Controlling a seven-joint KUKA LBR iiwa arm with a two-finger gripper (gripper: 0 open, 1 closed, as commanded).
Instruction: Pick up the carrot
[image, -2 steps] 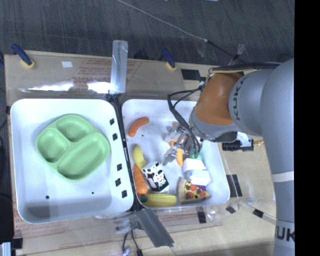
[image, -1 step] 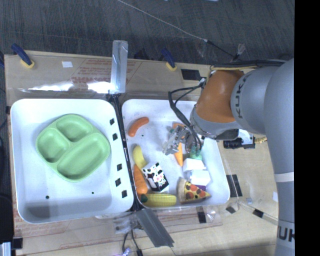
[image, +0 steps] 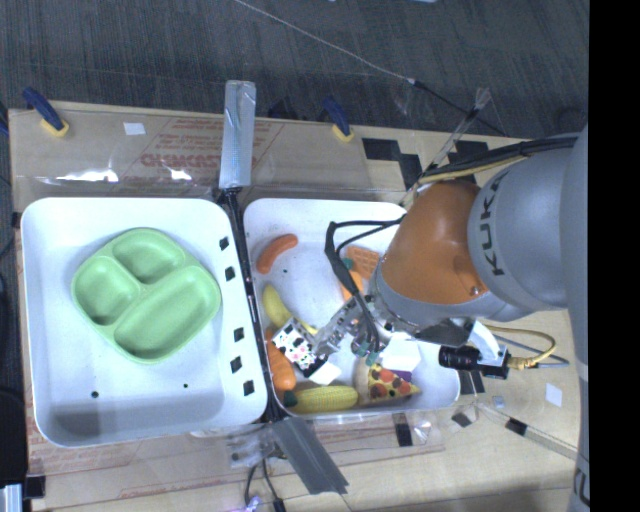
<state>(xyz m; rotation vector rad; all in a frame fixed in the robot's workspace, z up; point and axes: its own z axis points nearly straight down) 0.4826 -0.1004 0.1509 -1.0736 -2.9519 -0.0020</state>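
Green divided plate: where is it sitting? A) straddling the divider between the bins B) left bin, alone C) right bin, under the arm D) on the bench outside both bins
B: the green divided plate lies flat in the left bin, apart from the food items, which are crowded in the right bin where the gripper is working.

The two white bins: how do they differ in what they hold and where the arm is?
The left bin holds one green divided plate; the right bin holds a jumble of toy food, among them a sausage, a corn cob and a pizza slice. The arm hangs over the right bin, not the left bin. Both are shallow, white and side by side.
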